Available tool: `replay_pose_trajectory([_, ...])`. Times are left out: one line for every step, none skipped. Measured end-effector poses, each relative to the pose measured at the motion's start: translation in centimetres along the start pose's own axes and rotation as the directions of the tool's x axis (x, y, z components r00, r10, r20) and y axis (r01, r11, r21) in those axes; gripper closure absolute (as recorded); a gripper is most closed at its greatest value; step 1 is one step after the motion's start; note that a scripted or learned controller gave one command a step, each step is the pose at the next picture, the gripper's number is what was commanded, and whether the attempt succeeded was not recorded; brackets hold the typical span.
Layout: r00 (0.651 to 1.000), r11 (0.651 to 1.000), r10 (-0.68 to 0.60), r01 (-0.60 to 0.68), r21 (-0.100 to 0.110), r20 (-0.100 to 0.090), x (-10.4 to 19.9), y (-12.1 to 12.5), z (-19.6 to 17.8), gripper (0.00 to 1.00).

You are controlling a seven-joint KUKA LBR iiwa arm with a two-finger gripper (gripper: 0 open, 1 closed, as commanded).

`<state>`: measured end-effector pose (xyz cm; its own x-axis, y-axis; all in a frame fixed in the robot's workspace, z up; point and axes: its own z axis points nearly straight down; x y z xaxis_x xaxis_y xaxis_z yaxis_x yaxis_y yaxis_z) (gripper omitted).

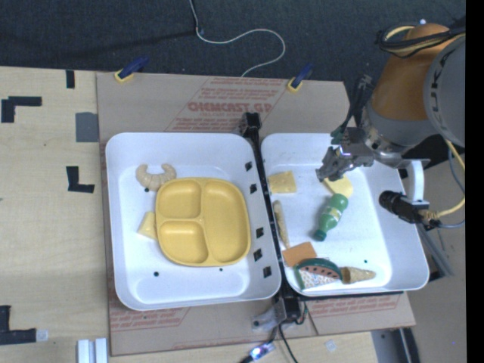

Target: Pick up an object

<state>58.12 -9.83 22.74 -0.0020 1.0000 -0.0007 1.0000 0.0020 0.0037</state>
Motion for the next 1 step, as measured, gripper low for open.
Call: replay_pose_trajectory([1.000, 1.000, -0.003, 0.003, 0.004, -0.001, 2.69, 3.65, 1.03, 1.00])
